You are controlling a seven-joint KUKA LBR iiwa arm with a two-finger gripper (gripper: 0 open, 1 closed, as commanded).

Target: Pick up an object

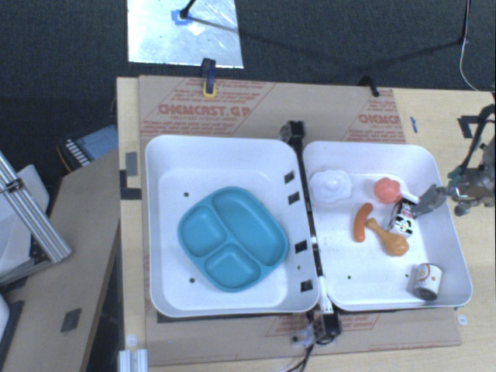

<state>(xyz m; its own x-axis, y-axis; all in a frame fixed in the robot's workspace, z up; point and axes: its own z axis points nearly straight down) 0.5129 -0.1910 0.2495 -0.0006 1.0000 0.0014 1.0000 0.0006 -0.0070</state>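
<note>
A blue three-compartment tray (232,239) is seen lying flat in the left bin (163,161), well to the left of the black clamp strip (304,215) that joins the two bins. Just right of that strip, in the right bin (453,277), a pale white lump (331,185) is found near the bin's far-left corner. Farther right of the strip, an orange sausage-shaped piece (361,222) lies tilted, and a tan drumstick-shaped toy (387,237) is placed just beside it, the two touching or nearly so. A pinkish-red ball (387,189) sits beyond them, toward the far wall. A small black-and-white patterned object (403,215) is located just right of the drumstick and below the ball. The gripper (422,202) is seen at the right bin's right side, its tip reaching to or just beside that patterned object; whether anything is held cannot be told, and its state cannot be made out. A small grey cylindrical can (425,279) lies on its side near the bin's near-right corner, well apart from the strip.
</note>
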